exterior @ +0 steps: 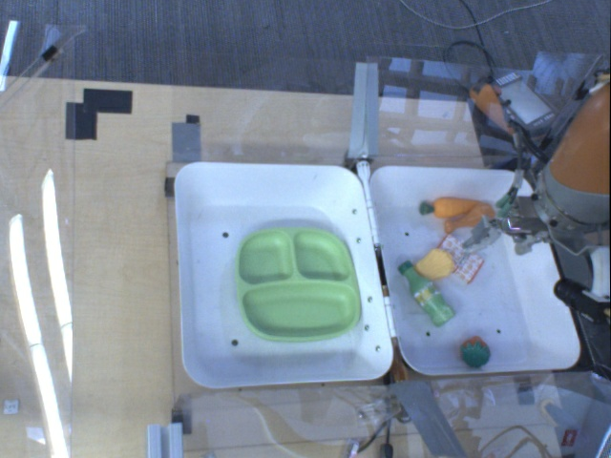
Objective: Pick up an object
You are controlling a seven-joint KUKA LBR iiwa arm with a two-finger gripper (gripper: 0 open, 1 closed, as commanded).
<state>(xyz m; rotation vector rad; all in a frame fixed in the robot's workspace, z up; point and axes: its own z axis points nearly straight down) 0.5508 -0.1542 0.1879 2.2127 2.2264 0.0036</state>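
A light wooden desk (105, 284) stood on grey ribbed carpet (210, 27); a black cable (468, 17) trailed across the carpet.

- Two white bins: left bin (205, 351), right bin (535, 346).
- Light green divided plate (297, 284) in the left bin, plain.
- Orange carrot (460, 207) with a green tip in the right bin.
- Yellow lemon-like piece (435, 264).
- Green bottle (427, 295) with a yellow-green label band.
- Small packet (467, 264), white with red print.
- Round toy (475, 352), green above, red beneath.
- Arm (582, 156): orange band over grey.
- Bench (105, 284): pale wood, with black square marks (95, 110).
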